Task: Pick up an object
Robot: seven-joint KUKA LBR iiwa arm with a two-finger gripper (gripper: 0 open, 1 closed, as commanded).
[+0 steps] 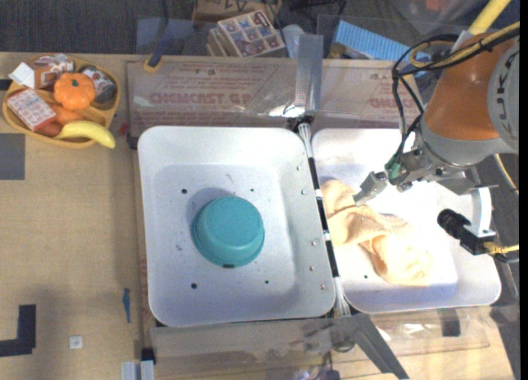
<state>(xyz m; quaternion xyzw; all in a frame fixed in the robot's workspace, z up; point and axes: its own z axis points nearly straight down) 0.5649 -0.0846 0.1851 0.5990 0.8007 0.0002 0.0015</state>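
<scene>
Cloth (375, 238) lies crumpled in the right bin (483, 292), just below the end effector (369, 188), whose opening I cannot tell

Teal bowl (228, 231): upside down, round, near middle of left bin (165, 156). Pale yellow cloth (375, 238): crumpled, spread flat-ish in right bin (478, 292), left part touching divider side.

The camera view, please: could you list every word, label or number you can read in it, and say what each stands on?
"UK": arm casing, cut off at the frame edge.
Red lettering on the panel behind the bins: too blurred to read.
Print on the box on the floor: too small to read.
</scene>
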